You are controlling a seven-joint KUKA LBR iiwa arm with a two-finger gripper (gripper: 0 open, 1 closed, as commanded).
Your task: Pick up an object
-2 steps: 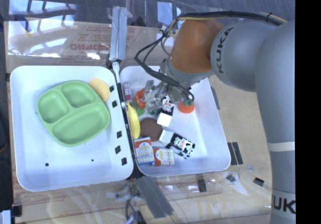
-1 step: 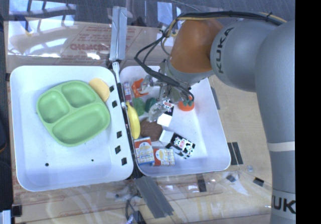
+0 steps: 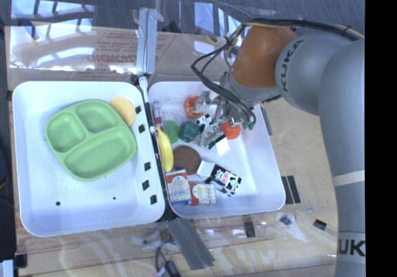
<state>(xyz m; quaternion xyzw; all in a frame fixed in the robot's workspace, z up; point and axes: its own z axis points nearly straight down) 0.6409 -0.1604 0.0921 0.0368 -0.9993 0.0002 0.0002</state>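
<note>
"KUKA" in dark letters on my grey arm (image 3: 310,77) near the orange band, partial "UK" low on my arm's base (image 3: 351,248), faint reddish print on the cardboard sheet (image 3: 111,52) behind the bins, illegible to me, carton labels unreadable.

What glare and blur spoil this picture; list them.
Camera view: bright window reflections glare off the clear sheet behind the two shallow white bins; the left bin's floor is nearly washed out around the green divided plastic plate; the two-finger gripper is soft and cluttered, so detail there is lost; small toys in the right bin are too blurred to identify with confidence.
</note>
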